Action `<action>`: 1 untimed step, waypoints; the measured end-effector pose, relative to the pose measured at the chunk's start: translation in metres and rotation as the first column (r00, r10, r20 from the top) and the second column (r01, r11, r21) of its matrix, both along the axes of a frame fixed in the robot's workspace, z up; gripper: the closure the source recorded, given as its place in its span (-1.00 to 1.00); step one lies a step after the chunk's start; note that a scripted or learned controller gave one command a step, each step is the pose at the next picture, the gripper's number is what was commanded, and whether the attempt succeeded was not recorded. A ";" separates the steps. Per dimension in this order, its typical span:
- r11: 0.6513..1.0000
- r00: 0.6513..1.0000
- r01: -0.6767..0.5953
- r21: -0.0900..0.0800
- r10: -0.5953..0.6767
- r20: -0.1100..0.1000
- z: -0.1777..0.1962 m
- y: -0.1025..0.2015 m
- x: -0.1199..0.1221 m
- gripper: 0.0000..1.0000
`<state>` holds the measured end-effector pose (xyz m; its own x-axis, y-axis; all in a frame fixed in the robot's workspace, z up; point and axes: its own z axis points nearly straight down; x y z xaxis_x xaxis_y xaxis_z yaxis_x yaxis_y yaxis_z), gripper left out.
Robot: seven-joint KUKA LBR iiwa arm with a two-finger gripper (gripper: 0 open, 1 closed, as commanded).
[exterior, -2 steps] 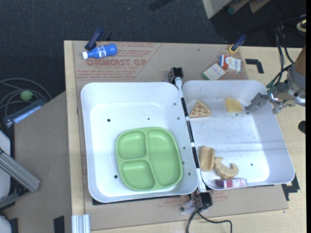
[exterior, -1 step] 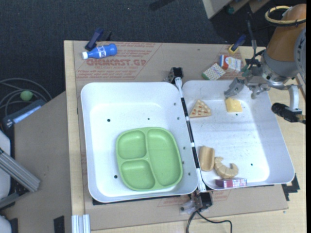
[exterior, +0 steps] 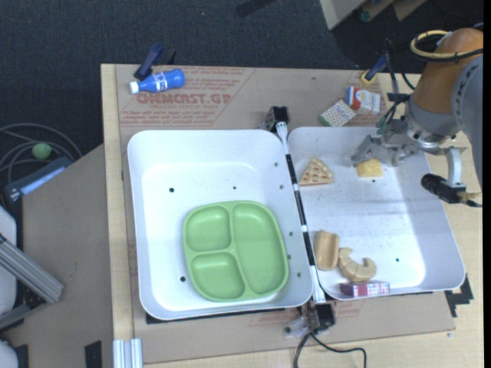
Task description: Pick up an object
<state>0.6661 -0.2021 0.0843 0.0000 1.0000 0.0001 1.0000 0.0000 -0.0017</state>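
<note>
My gripper (exterior: 378, 153) hangs low over the far part of the right bin (exterior: 430, 236), open, directly above and behind a small yellow block (exterior: 370, 169) that lies on the bin floor. Nothing is held between the fingers. A tan waffle wedge (exterior: 315, 172) lies to the block's left near the bin divider. At the near left of this bin sit a tan bread piece (exterior: 326, 249), a curled croissant-like piece (exterior: 358, 267) and a small pink box (exterior: 366, 288).
The left bin (exterior: 153, 167) holds a green divided plate (exterior: 234, 249). On the bench behind the bins lie a blue bottle (exterior: 157, 81) and small cartons (exterior: 351, 107). The arm (exterior: 445, 75) comes in from the upper right, over the right bin's far corner.
</note>
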 end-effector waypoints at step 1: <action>1.000 1.000 -0.001 -0.002 0.001 0.008 0.014 0.001 0.003 1.00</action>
<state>0.6688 -0.2013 0.0980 -0.0014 1.0000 -0.0014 1.0000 0.0014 0.0064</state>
